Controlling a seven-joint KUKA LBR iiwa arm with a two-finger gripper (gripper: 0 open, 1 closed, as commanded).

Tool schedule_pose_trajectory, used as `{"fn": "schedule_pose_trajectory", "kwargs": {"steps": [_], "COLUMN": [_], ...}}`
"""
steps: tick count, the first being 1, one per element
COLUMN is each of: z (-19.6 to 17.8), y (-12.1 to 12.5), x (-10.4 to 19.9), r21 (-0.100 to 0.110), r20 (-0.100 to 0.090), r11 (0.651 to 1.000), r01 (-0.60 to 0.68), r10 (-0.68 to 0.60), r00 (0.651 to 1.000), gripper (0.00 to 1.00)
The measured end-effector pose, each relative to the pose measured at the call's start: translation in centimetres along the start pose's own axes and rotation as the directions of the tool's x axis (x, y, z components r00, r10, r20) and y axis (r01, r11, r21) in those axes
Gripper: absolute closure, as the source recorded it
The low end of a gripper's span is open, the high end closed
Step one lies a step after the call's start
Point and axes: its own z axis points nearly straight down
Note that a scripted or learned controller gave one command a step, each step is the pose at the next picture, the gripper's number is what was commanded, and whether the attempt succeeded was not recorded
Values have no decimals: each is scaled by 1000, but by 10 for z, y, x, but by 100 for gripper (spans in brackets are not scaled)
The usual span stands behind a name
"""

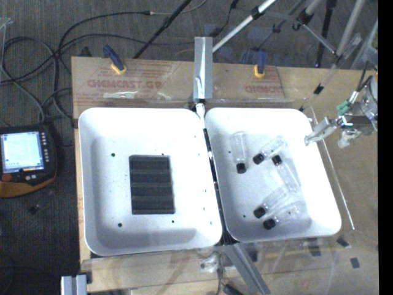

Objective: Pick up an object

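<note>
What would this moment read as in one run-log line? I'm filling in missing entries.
claw: over right bin's right rim | clear vials: lying in right bin, ungrasped | black tray: left bin

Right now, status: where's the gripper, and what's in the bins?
Gripper over right bin upper right rim, holding nothing. Clear vials scattered loose in right bin. Black ridged block flat in left bin.

Dark grey carpet crossed by black cables; a pendant screen lies left of the brown counter.
</note>
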Motion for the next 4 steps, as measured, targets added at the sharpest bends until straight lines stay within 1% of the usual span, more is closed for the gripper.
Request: {"fn": "schedule_pose_trajectory", "kwargs": {"steps": [1,2,3,4], "z": [125,192,194,194], "y": [8,43,118,116], "x": [11,23,18,87], "r21": [1,-13,18,1], "r20": [0,7,-3,4], "r11": [999,1000,996,985], "r01": [-36,3,90,170], "r10": [36,-3,-90,-170], "r00": [999,1000,996,985], "gripper": [0,0,0,0]}}
